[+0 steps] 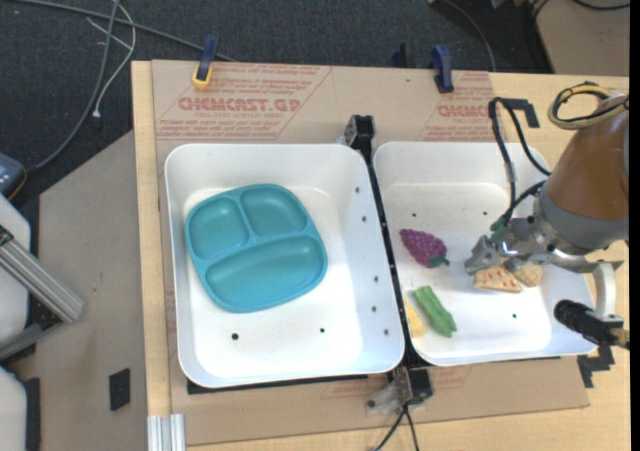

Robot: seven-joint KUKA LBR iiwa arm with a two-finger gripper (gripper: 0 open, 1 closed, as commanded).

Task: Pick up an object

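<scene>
Gripper [497, 257] hangs low in the right bin [450, 174] above a tan cracker [500, 281]; its state is unclear.

Dark carpet [300, 19] crossed by pale cables [120, 9] surrounds the cardboard-topped bench [270, 104].

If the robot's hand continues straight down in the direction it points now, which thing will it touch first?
Most likely the flat tan cracker-like piece in the right white bin. The hand hangs directly over it, pointing down. How much height remains between them is unclear from this slanted view.
</scene>
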